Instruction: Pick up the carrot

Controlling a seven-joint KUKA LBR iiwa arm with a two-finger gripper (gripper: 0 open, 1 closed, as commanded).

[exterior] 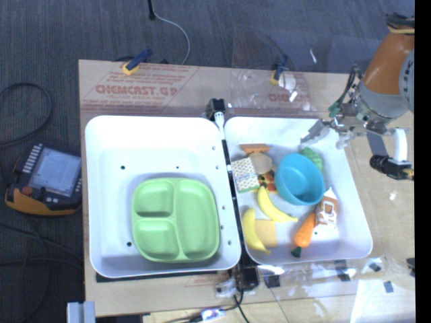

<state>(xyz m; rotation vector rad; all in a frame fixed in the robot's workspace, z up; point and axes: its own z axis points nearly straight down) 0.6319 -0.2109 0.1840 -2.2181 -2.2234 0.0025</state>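
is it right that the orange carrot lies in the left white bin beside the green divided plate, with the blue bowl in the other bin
Not quite. The camera view shows the orange carrot lying in the right white bin, just below the blue bowl. The green divided plate sits by itself in the left white bin. The blue bowl is indeed in the right bin.

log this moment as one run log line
stage: approach | pincer: above right bin far edge, holding nothing | carrot: lying near front, beside bowl | picked: no

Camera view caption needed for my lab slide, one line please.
Gripper hovers over the right bin's far edge; the carrot lies near its front beside a blue bowl.
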